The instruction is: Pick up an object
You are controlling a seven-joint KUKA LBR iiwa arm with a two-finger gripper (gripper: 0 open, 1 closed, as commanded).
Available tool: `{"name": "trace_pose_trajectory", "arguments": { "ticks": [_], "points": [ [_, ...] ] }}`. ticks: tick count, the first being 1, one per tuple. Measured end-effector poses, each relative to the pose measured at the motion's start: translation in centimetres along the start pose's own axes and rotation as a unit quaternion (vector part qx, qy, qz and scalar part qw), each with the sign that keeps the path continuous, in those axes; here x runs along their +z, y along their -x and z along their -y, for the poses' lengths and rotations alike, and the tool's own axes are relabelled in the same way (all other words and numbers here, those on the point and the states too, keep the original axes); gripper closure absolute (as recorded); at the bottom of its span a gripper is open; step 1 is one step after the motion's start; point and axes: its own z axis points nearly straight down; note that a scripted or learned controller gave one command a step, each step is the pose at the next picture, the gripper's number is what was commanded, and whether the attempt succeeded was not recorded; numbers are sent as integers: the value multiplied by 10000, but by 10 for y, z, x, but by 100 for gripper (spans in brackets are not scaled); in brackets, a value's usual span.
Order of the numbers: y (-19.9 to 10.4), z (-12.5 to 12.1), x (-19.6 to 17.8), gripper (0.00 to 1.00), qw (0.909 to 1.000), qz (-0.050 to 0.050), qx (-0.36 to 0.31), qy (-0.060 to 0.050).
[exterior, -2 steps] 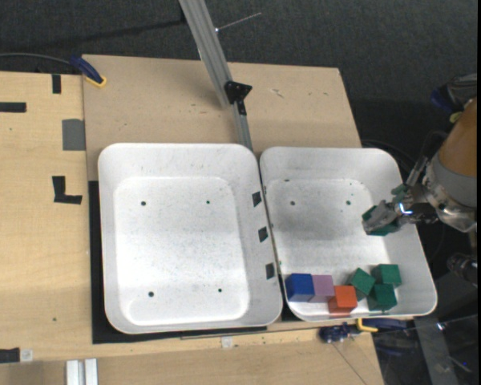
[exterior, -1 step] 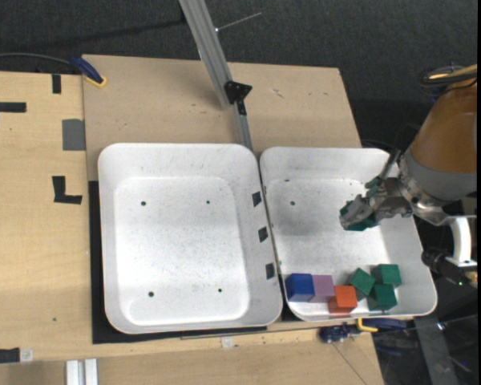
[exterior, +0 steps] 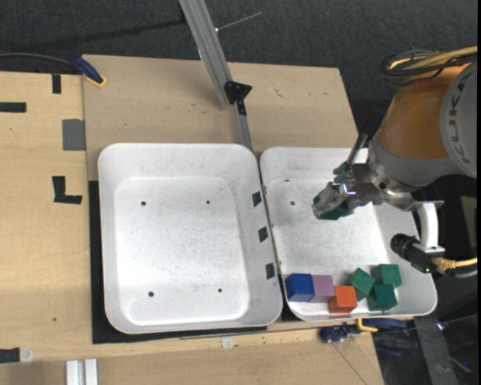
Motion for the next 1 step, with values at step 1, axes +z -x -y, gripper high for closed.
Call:
{"name": "trace_pose_trajectory", "arguments": {
  "ticks": [1],
  "points": [
    [-52, -16, 13, 100, 10000, 5, 5, -11]
  ]
}}
